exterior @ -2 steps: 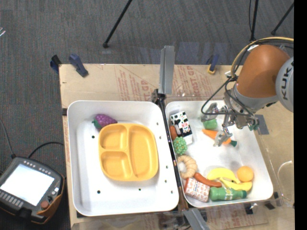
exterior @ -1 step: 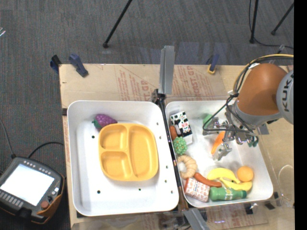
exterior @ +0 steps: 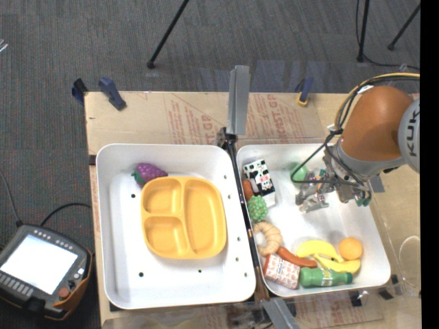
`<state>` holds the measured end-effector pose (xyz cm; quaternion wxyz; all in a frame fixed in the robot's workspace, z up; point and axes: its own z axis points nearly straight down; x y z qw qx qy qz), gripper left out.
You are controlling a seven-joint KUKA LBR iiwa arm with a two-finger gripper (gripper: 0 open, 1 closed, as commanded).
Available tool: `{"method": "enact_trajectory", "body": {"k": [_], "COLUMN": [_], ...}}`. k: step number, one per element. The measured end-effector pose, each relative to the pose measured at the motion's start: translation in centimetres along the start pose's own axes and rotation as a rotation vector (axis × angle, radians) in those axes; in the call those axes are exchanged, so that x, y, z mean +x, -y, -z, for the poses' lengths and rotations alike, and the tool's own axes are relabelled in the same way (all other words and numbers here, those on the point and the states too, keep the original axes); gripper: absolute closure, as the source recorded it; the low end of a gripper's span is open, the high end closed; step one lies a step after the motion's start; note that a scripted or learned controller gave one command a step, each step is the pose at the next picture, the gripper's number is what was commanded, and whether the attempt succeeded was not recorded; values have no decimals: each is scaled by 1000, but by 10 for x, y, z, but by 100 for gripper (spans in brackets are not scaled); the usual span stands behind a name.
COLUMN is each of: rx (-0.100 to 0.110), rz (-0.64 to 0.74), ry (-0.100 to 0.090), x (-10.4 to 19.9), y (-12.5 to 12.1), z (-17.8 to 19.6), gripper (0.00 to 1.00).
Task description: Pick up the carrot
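Note:
The carrot (exterior: 247,188) is a small orange piece lying against the left wall of the right bin (exterior: 376,247), next to a cow-patterned milk carton (exterior: 259,177). Part of it is hidden by the bin's rim. My gripper (exterior: 313,200) hangs over the bin's upper middle, roughly a hand's width right of the carrot and apart from it. Its fingers look open, with nothing between them and bare white bin floor beneath.
A green ball (exterior: 257,208), a pastry ring (exterior: 269,237), a red sausage (exterior: 296,258), a banana (exterior: 321,251), an orange (exterior: 350,249), a green bottle (exterior: 324,277) and a red box (exterior: 281,271) share the right bin. The left bin (exterior: 116,252) holds a yellow divided plate (exterior: 184,216) and purple grapes (exterior: 147,172).

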<state>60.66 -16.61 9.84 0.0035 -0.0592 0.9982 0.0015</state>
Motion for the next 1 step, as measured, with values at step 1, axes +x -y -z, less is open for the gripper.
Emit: {"method": "enact_trajectory", "body": {"k": [1], "rx": [5], "rz": [174], "ry": [4], "x": [-29], "y": [24], "z": [103], "gripper": [100]}}
